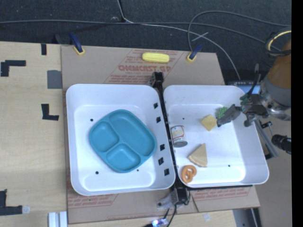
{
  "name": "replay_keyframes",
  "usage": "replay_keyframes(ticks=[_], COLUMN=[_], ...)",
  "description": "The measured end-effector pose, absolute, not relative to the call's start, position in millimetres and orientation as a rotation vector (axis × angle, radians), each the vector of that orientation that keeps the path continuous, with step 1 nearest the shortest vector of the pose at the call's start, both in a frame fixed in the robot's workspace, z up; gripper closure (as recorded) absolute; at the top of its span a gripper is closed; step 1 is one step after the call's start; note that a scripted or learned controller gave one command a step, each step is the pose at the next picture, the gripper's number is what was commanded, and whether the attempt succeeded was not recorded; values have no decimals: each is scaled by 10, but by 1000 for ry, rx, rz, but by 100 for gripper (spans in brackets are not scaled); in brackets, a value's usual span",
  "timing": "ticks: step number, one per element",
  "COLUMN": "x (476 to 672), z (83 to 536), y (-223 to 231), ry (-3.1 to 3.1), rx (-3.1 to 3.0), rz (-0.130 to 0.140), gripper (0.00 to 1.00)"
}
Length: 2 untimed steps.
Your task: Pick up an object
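Camera view, slanted top-down over the desk (28, 126): two white bins side by side. Left bin (80, 98) held a blue divided plate (122, 140). Right bin (236, 174) held the candidates: a small can (178, 136) by the centre divider, a pale yellow block (209, 122), a tan wedge (199, 155), an orange pretzel-shaped toy (188, 173) near the front wall, and a small green item (221, 112) right next to the gripper tip. A yellow corn-like toy (155, 57) lay outside on the cardboard behind the bins. Gripper (228, 116) reached in from the right, low over the right bin's back-right area, dark finger just beside the yellow block and green item; nothing visibly between its fingers, and whether they were spread or closed could not be told from this angle. Judgement: approach phase, no grasp yet. To do it well, centre over the yellow block, straddle it squarely, keep the green item out of the pinch, descend fully before closing, and lift straight up clear of the bin wall.
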State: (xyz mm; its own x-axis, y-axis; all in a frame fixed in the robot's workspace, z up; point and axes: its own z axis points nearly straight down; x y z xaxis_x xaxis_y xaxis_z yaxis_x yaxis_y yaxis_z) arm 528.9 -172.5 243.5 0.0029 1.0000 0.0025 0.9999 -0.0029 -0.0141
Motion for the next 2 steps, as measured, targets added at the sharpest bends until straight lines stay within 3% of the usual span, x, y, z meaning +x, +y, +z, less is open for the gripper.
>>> replay_keyframes(ticks=[1,2], x=[5314,5322], z=[2507,1900], y=[-1719,-1629], ry=[-2222,-2219], rx=[-2219,-2216], rz=[2,6], gripper=[0,0])
